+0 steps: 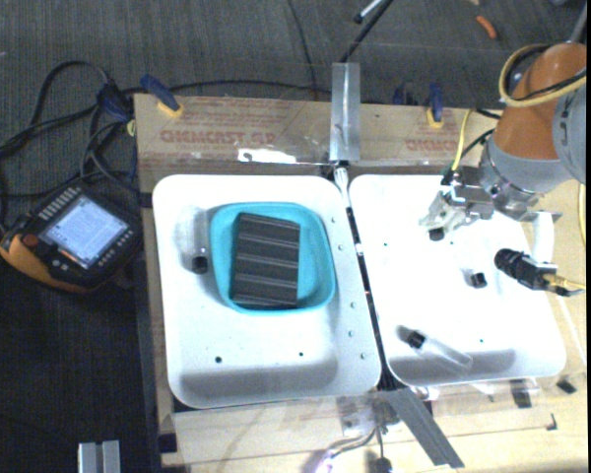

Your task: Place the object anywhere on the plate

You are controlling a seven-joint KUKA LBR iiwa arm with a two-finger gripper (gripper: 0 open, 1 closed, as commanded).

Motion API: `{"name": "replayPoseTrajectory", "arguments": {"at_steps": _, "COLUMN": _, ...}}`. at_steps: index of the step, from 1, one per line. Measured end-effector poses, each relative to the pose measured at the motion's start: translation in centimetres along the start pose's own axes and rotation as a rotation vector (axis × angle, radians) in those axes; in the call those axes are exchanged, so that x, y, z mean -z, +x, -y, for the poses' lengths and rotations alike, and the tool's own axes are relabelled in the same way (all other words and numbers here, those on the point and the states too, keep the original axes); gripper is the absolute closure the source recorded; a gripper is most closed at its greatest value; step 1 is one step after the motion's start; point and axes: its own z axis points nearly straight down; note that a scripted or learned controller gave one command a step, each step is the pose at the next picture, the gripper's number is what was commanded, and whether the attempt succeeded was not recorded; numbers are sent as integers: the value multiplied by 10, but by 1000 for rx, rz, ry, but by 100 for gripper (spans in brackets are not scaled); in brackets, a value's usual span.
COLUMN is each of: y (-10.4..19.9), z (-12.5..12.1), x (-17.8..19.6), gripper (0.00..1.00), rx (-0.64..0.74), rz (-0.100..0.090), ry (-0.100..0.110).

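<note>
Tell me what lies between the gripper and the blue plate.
In the camera view, between the gripper and the blue plate lie bare white bin floor and the divider where both bins meet.

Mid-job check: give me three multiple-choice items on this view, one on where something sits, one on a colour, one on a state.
1. Where does the dark ribbed block lie?
A. on the plate in the left bin
B. on the right bin's floor
C. on the bench outside the bins

2. What colour is the plate?
A. red
B. light blue
C. yellow

3. Where is the tool?
A. over the plate
B. above the right bin
C. over the handheld pendant

Answers: 1 A, the block rests inside the plate's rim in the left bin. 2 B, its rim is light blue against the white bin. 3 B, the tool hangs at that bin's upper part.
</note>
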Motion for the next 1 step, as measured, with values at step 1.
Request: {"name": "replayPoseTrajectory", "arguments": {"at_steps": 1, "y": 0, "z": 0, "x": 0, "gripper": 0, "rx": 0, "rz": 0, "ry": 0}}
